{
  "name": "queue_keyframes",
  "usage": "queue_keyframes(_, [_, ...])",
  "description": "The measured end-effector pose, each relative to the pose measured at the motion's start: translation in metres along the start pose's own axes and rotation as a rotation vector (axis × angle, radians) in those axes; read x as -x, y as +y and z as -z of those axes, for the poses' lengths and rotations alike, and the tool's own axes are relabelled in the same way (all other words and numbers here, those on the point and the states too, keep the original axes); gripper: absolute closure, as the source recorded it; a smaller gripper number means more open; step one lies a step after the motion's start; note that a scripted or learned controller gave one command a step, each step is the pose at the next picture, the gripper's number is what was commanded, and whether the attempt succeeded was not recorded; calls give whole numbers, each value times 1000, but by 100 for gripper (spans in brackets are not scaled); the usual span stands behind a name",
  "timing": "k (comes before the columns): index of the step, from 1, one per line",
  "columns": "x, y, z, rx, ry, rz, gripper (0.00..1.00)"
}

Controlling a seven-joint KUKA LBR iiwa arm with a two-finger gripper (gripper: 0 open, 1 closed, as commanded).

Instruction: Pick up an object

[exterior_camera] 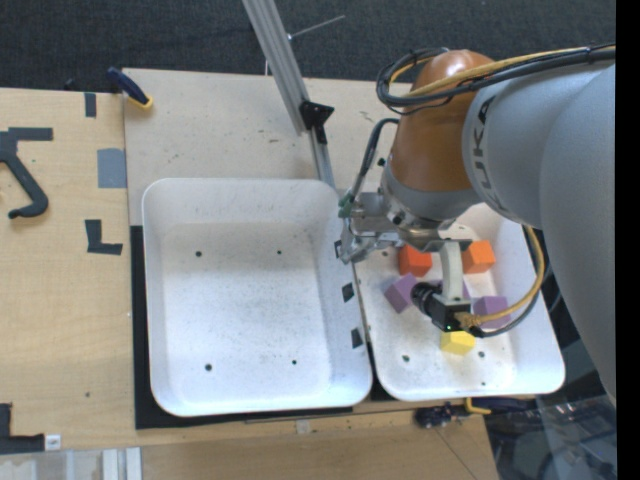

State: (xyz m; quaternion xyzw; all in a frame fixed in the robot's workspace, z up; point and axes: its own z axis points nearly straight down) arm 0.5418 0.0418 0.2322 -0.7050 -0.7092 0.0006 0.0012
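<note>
Orange block point(481, 256) lay in the right bin point(520, 370) on the tabletop, bunched with a purple block point(400, 293) and a yellow block point(458, 342) near that bin's middle. The gripper point(400, 236) hung close over this cluster, probably to line up a grab. The wrist point(440, 138) covered it from above, so I could not tell whether it was open or closed.

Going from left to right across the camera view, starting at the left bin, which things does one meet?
left bin → left purple block → yellow block → right purple block
</note>
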Motion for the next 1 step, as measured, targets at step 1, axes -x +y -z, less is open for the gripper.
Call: queue_keyframes(1, [-50, 11, 9, 2, 1, 1, 100])
